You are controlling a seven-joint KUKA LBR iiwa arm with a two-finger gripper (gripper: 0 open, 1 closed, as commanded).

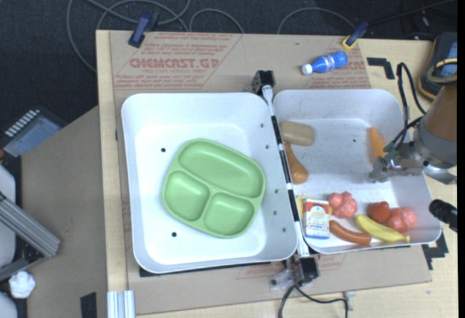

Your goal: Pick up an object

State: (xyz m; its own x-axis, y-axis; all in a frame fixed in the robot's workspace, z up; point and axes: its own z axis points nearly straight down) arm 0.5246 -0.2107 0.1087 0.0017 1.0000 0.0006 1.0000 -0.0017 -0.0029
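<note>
The right bin point(341, 109) holds several toy foods. A tan bread roll point(298, 133) and an orange drumstick point(295, 165) lie by its left wall. Along the front are a small carton point(316, 218), a sausage point(349, 232), a banana point(381, 229), a pink lump point(341, 202), a red tomato point(378, 210) and a pink-red fruit point(402, 218). An orange carrot point(375, 141) rests near the right wall. My gripper point(385, 168) hangs low at the bin's right side, just below the carrot and above the tomato. Nothing shows held in it.
The left bin point(145, 120) carries a green divided plate point(213, 188). A blue-and-white bottle point(325, 62) lies on the bench behind the right bin. Blue clamps point(142, 28) point(354, 35) sit on the bench's back edge. The arm point(442, 128) and its cable cross the right bin's right rim.
</note>
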